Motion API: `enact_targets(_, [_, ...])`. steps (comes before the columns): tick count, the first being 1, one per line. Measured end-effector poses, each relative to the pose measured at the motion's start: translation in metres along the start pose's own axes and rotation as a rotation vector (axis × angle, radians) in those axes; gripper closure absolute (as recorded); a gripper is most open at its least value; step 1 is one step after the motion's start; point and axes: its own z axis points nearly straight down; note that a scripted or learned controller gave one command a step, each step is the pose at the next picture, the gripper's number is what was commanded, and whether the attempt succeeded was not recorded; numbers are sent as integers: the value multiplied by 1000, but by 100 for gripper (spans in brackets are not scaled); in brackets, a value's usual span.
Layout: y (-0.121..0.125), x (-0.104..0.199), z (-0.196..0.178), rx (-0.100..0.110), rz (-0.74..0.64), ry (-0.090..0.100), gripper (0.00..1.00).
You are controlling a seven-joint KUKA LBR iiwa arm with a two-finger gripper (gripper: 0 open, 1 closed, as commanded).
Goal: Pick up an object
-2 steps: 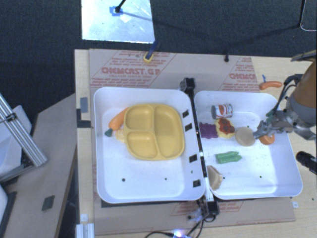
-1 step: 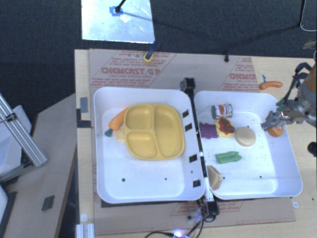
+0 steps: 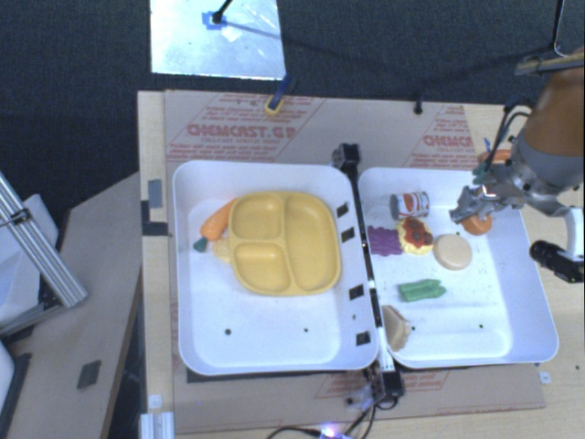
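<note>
Orange, round and plastic-looking, a small toy [image 3: 479, 224] sits in the right white bin [image 3: 526, 337] just under the gripper [image 3: 473, 206]; whether it is gripped, I cannot tell. Judged step: closing in to grasp. Next comes a firm closure, then a straight lift.

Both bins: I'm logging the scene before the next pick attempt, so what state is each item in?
Yellow tray: flat in the left bin, compartments bare.
Carrot: lying against the tray's left edge.
Can: on its side in the right bin.
Purple grapes: lying by the divider.
Pizza slice: flat, beside the grapes.
Bun: resting free.
Green vegetable: lying free.
Gripper: low over the right bin.
</note>
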Motion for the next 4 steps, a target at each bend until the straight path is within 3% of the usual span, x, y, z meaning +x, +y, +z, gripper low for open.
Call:
enact_targets(2, [59,89,5,1,1,0,100])
enact_targets(3, [75,125,-1,1,2,1,100])
enact_targets(4, [70,133,-9,2,4,-1,100])
